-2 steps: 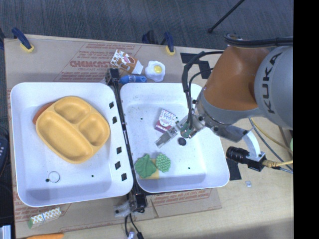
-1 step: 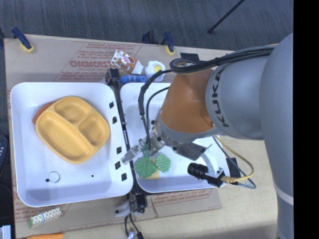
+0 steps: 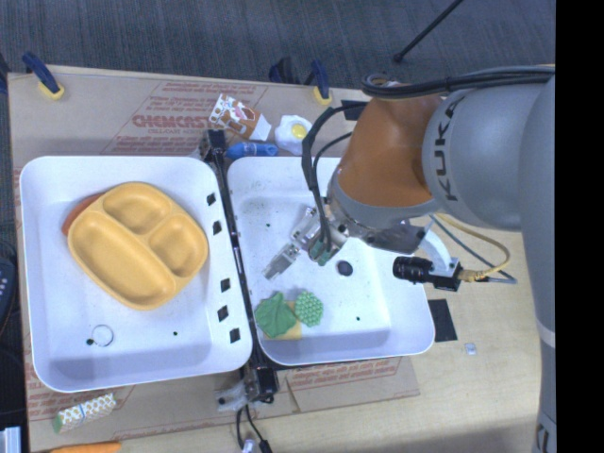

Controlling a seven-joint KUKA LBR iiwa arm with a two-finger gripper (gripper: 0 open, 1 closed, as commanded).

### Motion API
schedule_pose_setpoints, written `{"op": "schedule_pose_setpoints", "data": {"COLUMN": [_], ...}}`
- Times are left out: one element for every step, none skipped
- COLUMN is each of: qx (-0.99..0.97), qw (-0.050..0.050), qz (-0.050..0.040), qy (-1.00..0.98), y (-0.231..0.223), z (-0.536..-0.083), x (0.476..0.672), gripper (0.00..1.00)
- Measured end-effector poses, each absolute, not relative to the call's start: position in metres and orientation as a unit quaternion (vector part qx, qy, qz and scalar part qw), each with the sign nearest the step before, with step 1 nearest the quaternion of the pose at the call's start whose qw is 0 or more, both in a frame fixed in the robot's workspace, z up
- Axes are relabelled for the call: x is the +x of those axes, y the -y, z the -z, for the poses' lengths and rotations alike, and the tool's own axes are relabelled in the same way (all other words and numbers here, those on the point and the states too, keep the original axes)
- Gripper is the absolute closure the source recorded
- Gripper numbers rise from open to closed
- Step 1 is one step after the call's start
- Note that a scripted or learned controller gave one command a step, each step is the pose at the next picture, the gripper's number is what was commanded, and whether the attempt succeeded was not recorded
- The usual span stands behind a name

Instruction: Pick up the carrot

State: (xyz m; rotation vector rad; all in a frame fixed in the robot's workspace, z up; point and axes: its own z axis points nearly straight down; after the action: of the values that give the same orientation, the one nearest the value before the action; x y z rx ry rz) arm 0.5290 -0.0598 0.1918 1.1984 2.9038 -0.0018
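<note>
Arm (image 3: 406,149) over right bin (image 3: 415,336); orange carrot (image 3: 72,217) peeks beneath plate (image 3: 137,243).

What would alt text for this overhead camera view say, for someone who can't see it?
A grey and orange robot arm reaches over the right white bin, its fingers above green toy food. The left bin holds a yellow divided plate.

One fixed camera above the bench (image 3: 142,102), slanting down on both bins (image 3: 57,347).
</note>
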Motion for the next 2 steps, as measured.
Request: {"op": "schedule_pose_setpoints", "data": {"qx": [0.318, 0.143], "qw": [-0.002, -0.002], "qz": [0.0005, 0.0005], "qy": [-0.948, -0.99], "y": [0.0, -0.013], "z": [-0.192, -0.192], "x": [0.53, 0.498], "gripper": [0.0, 0.0]}}
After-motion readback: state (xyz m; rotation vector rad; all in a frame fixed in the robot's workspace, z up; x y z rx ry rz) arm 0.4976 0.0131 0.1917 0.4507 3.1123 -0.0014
